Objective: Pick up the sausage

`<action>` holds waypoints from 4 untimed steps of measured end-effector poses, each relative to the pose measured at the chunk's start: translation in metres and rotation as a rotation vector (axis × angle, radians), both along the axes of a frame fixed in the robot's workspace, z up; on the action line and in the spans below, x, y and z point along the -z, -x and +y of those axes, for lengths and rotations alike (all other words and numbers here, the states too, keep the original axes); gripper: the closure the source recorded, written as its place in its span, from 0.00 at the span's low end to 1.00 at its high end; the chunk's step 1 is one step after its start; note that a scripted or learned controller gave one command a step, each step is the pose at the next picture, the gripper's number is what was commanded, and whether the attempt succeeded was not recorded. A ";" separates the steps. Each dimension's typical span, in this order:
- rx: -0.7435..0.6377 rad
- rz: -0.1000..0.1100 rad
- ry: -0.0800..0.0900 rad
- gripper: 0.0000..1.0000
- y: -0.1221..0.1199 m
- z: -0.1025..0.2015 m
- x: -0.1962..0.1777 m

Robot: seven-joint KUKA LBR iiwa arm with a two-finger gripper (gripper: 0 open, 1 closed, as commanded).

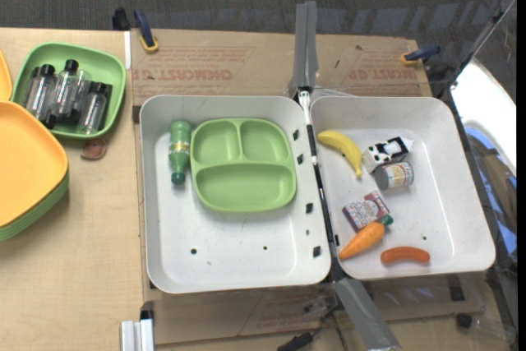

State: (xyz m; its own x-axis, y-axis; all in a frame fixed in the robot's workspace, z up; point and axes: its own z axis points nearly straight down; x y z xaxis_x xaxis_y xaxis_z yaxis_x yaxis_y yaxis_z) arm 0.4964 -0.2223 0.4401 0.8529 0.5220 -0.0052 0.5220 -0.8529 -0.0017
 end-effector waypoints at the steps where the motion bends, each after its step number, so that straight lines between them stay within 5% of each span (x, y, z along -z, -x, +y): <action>1: 0.315 0.000 0.001 1.00 0.007 0.000 0.000; 2: -0.112 0.000 0.000 1.00 -0.039 0.000 0.000; 4: 0.345 0.000 0.001 1.00 -0.056 0.003 0.000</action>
